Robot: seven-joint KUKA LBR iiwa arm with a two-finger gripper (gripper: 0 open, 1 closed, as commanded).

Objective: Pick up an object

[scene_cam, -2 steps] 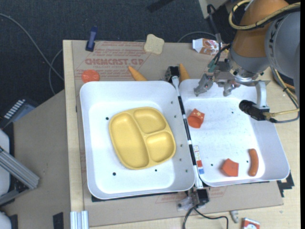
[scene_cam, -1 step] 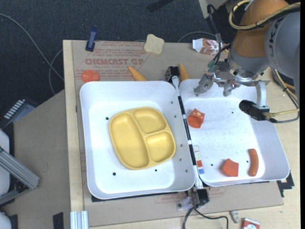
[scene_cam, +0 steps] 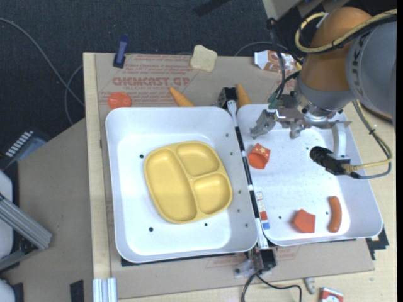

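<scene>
The right bin [scene_cam: 352, 231] holds three small things: an orange-red chunk [scene_cam: 259, 156] near its left wall, a red block [scene_cam: 305, 221] near the front, and a sausage [scene_cam: 335, 214] beside the block. My gripper [scene_cam: 277, 129] hangs over the back left part of this bin, a little behind and to the right of the orange-red chunk. Its two grey fingers [scene_cam: 259, 128] stand spread apart, open, with nothing between them. The left bin [scene_cam: 119, 168] holds a yellow divided plate [scene_cam: 187, 181].
Behind the bins on the cardboard lie a bread piece [scene_cam: 203, 57], a carrot [scene_cam: 181, 97], an orange disc [scene_cam: 118, 99], a blue item [scene_cam: 120, 50] and a second carrot [scene_cam: 242, 94]. A black cable [scene_cam: 327, 159] trails from the wrist over the right bin.
</scene>
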